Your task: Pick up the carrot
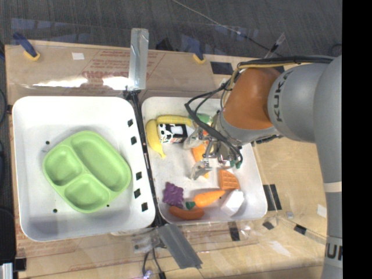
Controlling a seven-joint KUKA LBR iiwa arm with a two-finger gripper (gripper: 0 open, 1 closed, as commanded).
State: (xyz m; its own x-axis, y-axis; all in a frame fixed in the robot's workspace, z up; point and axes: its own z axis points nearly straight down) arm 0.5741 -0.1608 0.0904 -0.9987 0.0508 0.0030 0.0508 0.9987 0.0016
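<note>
Approach phase — tool (202,168) hovers in the right bin (251,213), its state impossible to tell. Carrot (208,198) lies just beyond it near the front wall, ungrasped; next comes a short shift forward and descent.

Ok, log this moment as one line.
gripper over right bin, grip unclear | carrot lying near front wall, not held | banana at rear

Two bins side by side on worktop. Left bin (23,156): divided plate (86,170). Right bin (256,205): banana (156,133) upper left, carrot (208,199) lower centre, grapes (172,193) to its left.
</note>
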